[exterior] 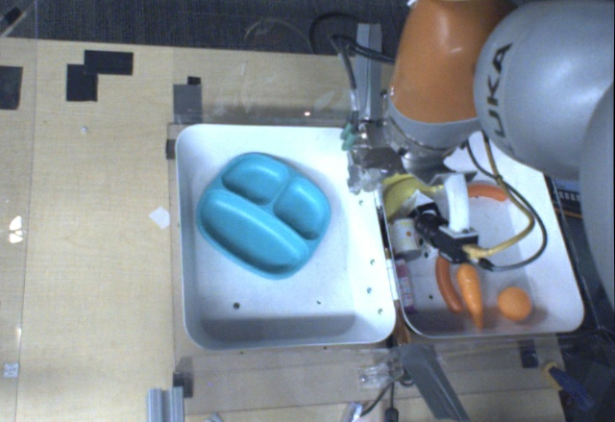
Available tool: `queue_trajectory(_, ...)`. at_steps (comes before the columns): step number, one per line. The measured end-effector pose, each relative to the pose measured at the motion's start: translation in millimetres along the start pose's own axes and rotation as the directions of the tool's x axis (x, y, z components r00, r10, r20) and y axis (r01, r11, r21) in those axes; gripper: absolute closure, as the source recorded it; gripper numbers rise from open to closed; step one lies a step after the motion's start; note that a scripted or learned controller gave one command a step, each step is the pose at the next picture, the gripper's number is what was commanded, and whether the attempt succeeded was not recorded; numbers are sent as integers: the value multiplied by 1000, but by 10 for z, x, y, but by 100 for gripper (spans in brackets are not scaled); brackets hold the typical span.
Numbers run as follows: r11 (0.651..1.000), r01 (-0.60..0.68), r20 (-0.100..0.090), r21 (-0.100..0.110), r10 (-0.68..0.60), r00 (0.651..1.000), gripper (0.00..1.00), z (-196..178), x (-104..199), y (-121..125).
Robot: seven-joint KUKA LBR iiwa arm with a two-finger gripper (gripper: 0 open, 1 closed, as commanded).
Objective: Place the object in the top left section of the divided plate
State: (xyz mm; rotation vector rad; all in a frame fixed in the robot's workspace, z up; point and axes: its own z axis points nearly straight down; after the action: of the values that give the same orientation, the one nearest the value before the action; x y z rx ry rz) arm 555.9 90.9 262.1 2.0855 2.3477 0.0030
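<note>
Several things share the right shallow white bin [562, 285]; your gripper [370, 170] hangs beside a yellow-green rounded fruit [404, 191], likely your object, grip state impossible to tell. Centre squarely over it, then target the upper-left section of the blue plastic divided plate [264, 213]

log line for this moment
arm over right bin | divided plate in left bin | carrot in right bin | placement not yet done

The plate [264, 211] is set in the left bin [279, 316]. A carrot [469, 290] and a round fruit [514, 304] are laid side by side in the right bin [538, 322].
</note>
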Motion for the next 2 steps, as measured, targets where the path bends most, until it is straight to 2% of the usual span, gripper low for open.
queue_trajectory(1,976,217,0,-2,-217,976,100,662,379,1097)
queue_trajectory(2,981,192,-1,-1,-192,981,100,827,535,521)
